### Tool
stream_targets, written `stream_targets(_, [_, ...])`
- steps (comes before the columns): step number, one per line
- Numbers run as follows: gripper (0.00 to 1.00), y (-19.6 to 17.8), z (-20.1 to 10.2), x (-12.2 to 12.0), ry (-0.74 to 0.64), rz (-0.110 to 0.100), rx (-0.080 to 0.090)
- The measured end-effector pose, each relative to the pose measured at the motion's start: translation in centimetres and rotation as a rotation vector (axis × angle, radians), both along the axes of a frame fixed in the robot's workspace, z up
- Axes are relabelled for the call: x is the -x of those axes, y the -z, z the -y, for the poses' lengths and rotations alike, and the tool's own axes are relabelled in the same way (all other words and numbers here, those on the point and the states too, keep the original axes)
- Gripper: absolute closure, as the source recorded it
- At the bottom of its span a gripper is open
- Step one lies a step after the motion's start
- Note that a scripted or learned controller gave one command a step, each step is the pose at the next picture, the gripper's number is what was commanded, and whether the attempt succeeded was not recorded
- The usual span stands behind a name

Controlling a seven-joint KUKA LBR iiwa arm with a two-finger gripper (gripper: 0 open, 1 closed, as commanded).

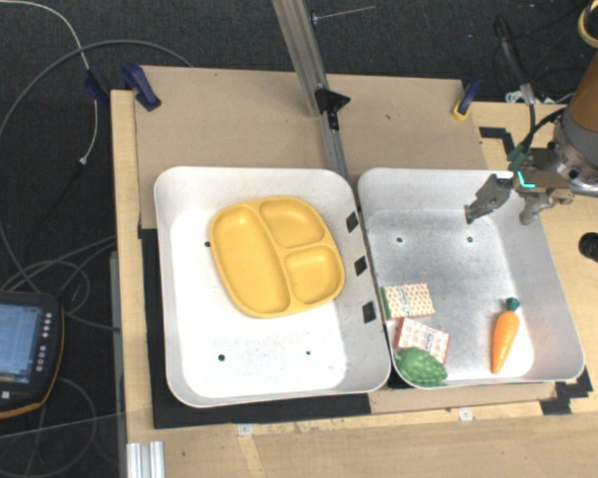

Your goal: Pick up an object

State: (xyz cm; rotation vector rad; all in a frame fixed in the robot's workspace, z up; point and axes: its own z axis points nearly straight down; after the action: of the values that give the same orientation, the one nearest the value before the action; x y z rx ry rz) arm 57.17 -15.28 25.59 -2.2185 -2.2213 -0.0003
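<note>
1. Grey fingers of the gripper were seen spread apart, nothing between them, over the right bin near its far right corner.
2. Well apart from the gripper, at the bin's near edge, a carrot was found.
3. A patterned packet, a red-white packet and a green item were clustered beside it.
4. A yellow tray was laid in the left bin.
</note>
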Motion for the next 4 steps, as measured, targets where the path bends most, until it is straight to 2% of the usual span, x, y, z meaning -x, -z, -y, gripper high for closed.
stream_targets(1, [0.0, 6.1, -0.7, 0.2, 0.001, -0.006, -0.001])
stream_targets(3, [0.0, 15.7, -1.0, 0.2, 0.001, -0.007, -0.001])
stream_targets(4, [1.0, 14.2, -1.0, -0.1, 0.001, 0.002, 0.0])
